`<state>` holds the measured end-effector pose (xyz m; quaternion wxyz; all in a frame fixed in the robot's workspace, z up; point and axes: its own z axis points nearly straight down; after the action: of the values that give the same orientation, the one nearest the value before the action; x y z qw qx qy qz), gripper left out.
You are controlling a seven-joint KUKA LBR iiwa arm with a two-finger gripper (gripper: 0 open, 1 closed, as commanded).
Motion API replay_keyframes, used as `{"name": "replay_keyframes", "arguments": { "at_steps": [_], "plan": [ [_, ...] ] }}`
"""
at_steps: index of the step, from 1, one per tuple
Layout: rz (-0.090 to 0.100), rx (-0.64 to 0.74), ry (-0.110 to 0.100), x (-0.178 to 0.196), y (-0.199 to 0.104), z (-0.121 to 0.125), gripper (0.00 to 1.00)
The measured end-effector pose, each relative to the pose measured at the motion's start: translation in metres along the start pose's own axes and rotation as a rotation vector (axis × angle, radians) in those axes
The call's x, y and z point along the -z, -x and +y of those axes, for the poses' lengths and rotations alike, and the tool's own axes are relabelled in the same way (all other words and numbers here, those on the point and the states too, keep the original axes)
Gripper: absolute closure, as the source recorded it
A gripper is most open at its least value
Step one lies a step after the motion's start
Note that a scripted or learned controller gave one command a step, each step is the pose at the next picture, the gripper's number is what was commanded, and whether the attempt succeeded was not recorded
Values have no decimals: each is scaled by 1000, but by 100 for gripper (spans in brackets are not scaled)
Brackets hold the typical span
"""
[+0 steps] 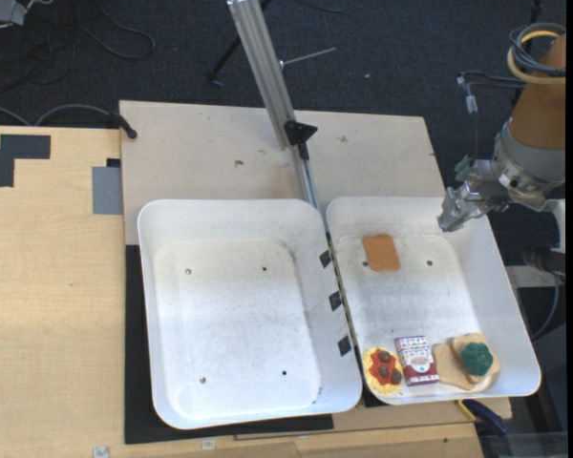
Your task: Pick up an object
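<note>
The right bin (487, 284) holds an orange-brown toast-like piece (381, 252) near its back. Along its front edge lie a small pizza slice with red dots (384, 369), a red and white carton (416, 360), and a tan bread piece topped by a green lump (474, 359). My gripper (452, 217) hangs over the bin's back right rim, to the right of the toast piece and apart from it. Nothing shows between its fingers.
The left bin (172, 246) sits beside the right one, with black clips (335, 300) along the shared edge. A slanted aluminium rail (267, 74) rises behind the bins. A wooden table surface (48, 284) lies at the left.
</note>
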<state>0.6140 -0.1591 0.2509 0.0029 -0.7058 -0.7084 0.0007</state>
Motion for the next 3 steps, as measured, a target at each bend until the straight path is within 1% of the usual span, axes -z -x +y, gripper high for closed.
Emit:
{"name": "replay_keyframes", "arguments": {
  "at_steps": [1, 2, 3],
  "plan": [
    [-1, -1, 1, 1, -42, -14, 100],
    [0, -1, -1, -2, -84, -44, 100],
    [0, -1, 0, 2, -133, -60, 100]
  ]
}}
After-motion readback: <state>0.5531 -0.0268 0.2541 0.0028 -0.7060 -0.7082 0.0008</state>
